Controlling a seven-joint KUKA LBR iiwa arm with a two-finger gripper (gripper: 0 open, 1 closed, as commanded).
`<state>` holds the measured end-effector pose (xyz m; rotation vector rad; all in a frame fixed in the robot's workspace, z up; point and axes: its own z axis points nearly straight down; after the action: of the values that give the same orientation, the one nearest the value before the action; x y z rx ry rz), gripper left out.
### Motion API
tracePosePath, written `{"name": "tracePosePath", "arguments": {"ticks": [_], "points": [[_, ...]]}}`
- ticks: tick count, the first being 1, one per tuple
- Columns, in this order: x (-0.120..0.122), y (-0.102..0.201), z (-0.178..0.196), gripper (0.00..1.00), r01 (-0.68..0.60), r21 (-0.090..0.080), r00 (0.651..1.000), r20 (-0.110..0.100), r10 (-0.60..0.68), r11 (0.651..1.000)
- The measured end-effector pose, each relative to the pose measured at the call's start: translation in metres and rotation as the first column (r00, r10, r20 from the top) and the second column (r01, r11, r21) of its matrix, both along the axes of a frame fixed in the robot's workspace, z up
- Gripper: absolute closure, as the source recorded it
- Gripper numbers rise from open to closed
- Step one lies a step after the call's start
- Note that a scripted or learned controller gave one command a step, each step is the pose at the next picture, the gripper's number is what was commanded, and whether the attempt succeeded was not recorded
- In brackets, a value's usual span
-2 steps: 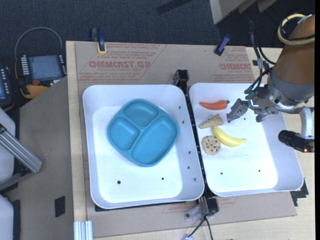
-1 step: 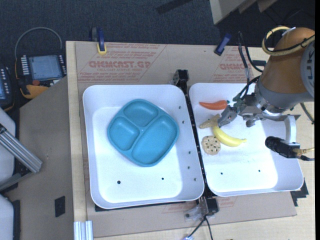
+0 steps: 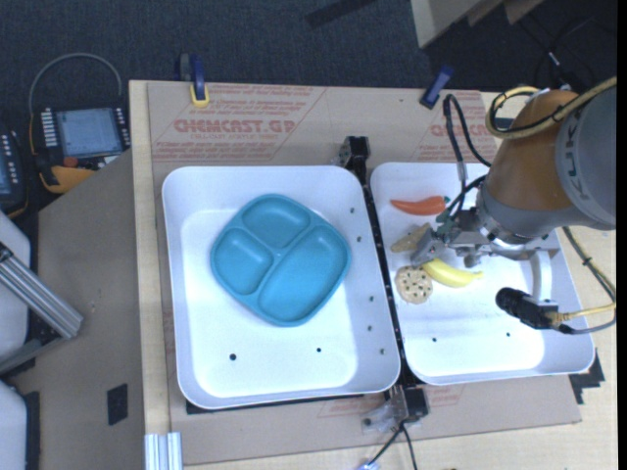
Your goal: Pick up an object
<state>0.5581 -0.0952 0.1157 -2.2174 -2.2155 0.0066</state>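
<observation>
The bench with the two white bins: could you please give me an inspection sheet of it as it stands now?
Surface: bench board printed with red lettering, bearing the left bin and the right bin side by side.
Job's things: in the right bin, a banana, a round cookie, an orange-red carrot-like piece and a tan piece.
Clutter: blue divided plate in the left bin.
Grippers: claw low over the right bin, by the banana; its state cannot be told.
Cables: black cables run along the arm.
Surroundings: handheld screen unit at left; clamps on the board's far edge.
</observation>
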Motion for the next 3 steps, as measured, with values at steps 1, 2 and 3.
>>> {"name": "tracePosePath", "arguments": {"ticks": [1, 2, 3], "points": [[0.002, 0.0, 0.014, 1.0, 0.001, -0.002, 1.0, 0.009, -0.001, 1.0], [0.006, -0.009, 0.062, 1.0, 0.0, -0.004, 1.0, 0.015, 0.0, 1.0], [0.001, -0.01, 0.124, 1.0, -0.001, -0.004, 1.0, 0.015, 0.002, 1.0]]}}
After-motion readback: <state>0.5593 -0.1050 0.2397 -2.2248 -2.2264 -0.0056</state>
